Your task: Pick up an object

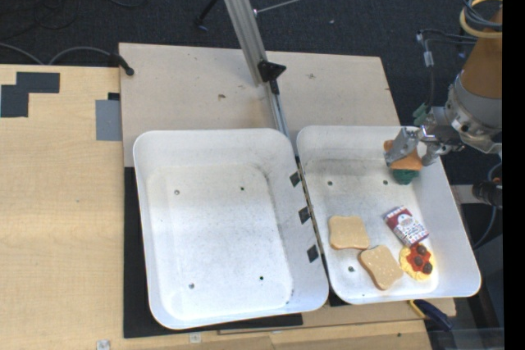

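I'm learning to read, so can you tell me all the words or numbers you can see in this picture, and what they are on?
No word or number here is clear enough to read.
Small red and white carton in the right bin: it has printing on it, but too small and blurred to read.
Bread slices, the left bin and the bench: no writing that I can see.
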